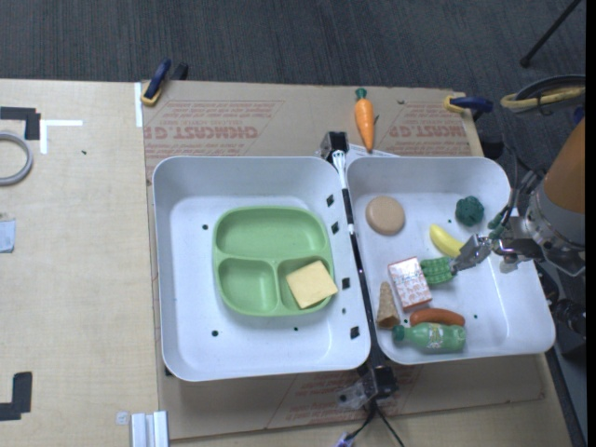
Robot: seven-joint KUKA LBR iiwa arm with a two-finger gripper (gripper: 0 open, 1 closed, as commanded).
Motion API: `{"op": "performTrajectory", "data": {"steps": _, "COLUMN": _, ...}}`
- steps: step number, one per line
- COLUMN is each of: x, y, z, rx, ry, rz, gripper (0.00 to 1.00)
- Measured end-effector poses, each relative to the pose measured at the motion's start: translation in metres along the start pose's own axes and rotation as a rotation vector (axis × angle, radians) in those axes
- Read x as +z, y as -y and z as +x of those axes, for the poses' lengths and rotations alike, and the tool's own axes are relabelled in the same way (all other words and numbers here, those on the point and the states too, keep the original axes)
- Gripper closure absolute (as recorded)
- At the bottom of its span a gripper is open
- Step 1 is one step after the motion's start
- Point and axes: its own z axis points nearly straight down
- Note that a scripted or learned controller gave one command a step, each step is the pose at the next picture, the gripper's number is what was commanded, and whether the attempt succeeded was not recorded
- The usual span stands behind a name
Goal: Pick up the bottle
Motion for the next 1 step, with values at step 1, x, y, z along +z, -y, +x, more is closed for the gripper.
{"op": "performTrajectory", "data": {"steps": 1, "x": -0.0093, "y": -0.0004, "z": -0.0002, "rx": 0.001, "ry": 0.001, "rz": 0.0, "gripper": 1.0}}
